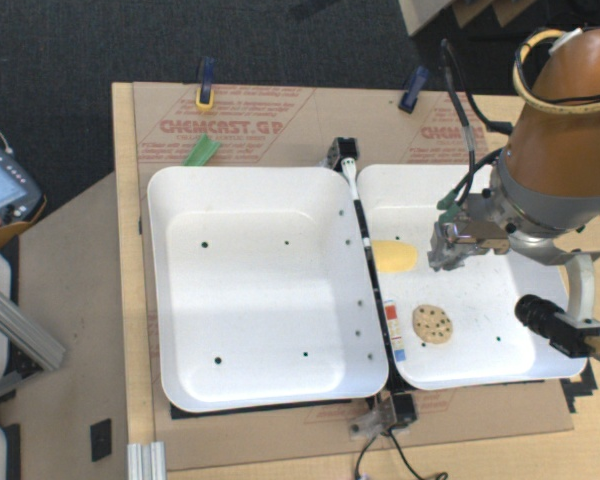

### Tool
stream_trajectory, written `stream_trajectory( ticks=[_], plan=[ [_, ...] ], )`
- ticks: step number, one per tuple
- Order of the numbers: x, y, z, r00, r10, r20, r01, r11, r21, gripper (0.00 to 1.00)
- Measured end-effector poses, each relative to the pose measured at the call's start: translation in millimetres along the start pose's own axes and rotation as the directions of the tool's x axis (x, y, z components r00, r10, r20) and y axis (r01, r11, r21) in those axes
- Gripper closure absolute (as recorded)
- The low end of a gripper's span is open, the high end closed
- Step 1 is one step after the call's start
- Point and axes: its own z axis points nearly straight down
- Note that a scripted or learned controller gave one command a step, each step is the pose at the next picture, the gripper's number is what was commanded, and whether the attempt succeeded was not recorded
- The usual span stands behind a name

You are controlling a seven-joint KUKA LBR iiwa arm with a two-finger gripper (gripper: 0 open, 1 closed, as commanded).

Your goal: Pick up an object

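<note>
The left bin (250, 288) sat bare white on the bench (140, 268), with a green clip (201, 151) lying on the cardboard beyond its far corner. In the right bin (480, 363), a small card with red and blue marks (393, 331) lay against the left wall, a yellow block (394, 257) rested near the dividing edge, and a round cookie (432, 324) sat closer to the front. The gripper (448, 258) hung just right of the yellow block, holding nothing visible; whether it was open or closed could not be told.
</note>
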Motion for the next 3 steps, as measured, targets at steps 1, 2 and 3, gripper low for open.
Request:
stream_trajectory(
  ticks=[1, 2, 3],
  plan=[
    [48.8, 2.2, -44.5, 1.0, -0.012, -0.002, 0.012, 1.0, -0.01, 1.0],
    [91.0, 1.5, -91.8, 1.0, -0.012, -0.002, 0.012, 1.0, -0.011, 1.0],
    [138.7, -0.1, -22.8, 1.0, -0.01, 0.0, 0.01, 1.0, 0.005, 1.0]
  ],
)
